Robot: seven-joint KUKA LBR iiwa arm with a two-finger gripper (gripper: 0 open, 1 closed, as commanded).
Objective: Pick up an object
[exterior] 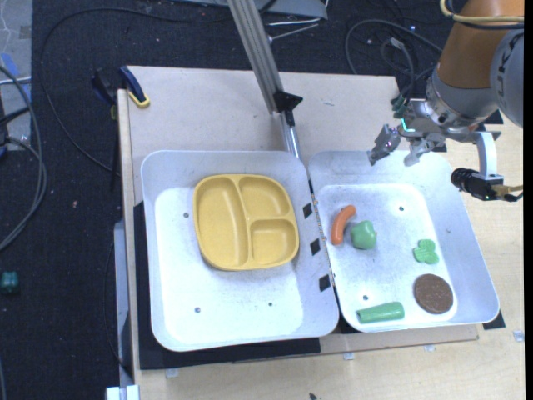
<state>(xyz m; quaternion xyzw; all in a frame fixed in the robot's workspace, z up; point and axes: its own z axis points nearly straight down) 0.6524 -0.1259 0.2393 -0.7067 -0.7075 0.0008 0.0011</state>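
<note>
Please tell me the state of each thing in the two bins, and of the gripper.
Yellow divided plate: upright, in left bin.
Orange carrot: lying, touching green piece.
Green cylinder: lying flat.
Brown disc: flat.
Small green piece: lying apart.
Gripper: above right bin's far edge, holding nothing.

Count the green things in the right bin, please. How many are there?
3. A round green one lies beside the orange piece; a small one lies near the right wall, above the brown disc; a long one lies at the near edge.
</note>
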